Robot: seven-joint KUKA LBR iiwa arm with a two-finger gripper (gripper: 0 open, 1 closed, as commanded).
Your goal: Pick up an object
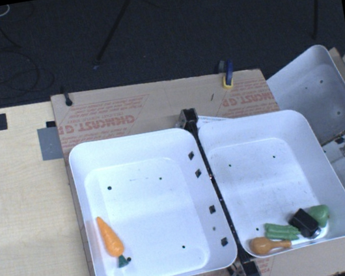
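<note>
Two white bins sit on the tabletop, and the easy target is the toy carrot [109, 237], lying alone by the left wall of the left bin [131, 146]. It looks light, stiff and smooth, probably plastic, so pinching across its thick middle should hold. With no claw in sight, I cannot tell whether it's open or closed.

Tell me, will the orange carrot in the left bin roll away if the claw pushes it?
Probably a bit. The carrot looks round and tapered, so a sideways push would likely swing it in a curve rather than straight. It looks like a smooth, stiff plastic toy, so it may be slippery and light. It lies near the left bin's wall, which would likely stop it.
</note>
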